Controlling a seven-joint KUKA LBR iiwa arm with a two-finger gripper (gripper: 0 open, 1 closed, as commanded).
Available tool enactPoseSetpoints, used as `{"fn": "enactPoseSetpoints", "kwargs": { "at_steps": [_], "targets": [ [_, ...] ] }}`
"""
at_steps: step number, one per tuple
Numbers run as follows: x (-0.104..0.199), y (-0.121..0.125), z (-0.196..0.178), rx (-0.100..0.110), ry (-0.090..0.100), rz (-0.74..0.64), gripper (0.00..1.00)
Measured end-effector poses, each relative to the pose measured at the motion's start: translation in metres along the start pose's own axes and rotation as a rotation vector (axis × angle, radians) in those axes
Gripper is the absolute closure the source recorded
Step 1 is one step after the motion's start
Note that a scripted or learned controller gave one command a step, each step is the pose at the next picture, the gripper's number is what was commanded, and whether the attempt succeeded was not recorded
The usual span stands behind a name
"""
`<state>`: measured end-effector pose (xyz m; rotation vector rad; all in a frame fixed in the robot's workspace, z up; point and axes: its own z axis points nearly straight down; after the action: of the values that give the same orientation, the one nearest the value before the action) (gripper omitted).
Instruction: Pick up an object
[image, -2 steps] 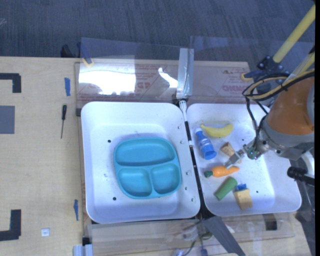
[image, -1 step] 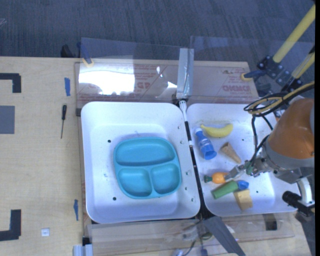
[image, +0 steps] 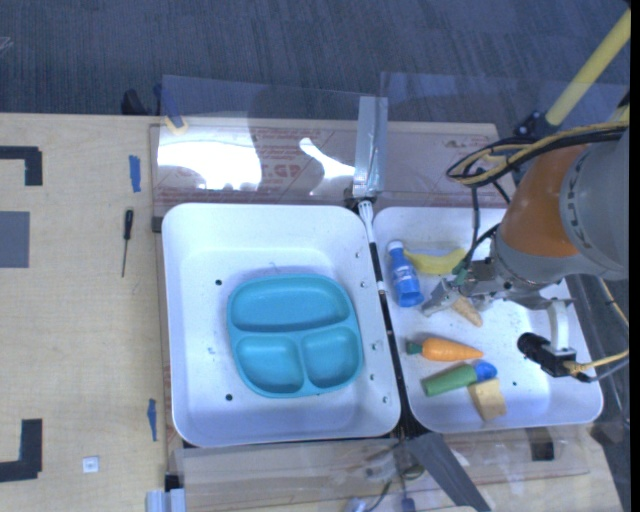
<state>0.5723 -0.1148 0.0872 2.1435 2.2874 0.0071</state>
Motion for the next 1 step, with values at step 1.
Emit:
{"fn": "enactPoseSetpoints", "kwargs": {
  "at_steps": [1],
  "targets": [
    [-0.0007,0.0017,-0.0124,-0.006,-0.003,-0.002,1.00]
  ]
}}
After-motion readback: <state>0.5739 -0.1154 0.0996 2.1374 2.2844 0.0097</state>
